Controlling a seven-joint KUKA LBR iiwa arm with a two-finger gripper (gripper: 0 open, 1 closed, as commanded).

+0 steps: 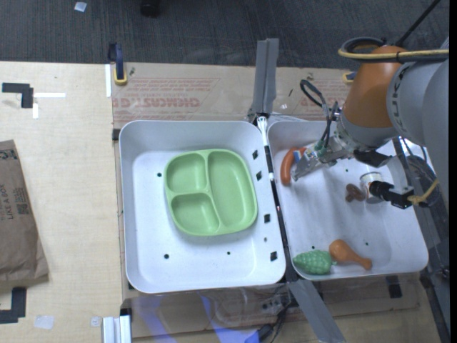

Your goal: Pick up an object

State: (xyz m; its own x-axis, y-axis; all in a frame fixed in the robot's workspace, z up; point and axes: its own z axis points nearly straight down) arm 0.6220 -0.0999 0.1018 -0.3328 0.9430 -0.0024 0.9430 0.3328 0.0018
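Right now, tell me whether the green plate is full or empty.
Empty: the plate lies flat in the left bin, and all three compartments show bare green.

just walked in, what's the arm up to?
The arm reaches into the right bin, with its hand low at the bin's far left corner, right next to an orange toy. Whether it has a grip is unclear. A brown piece, a green toy and an orange drumstick lie loose there. The left bin holds a green divided plate.
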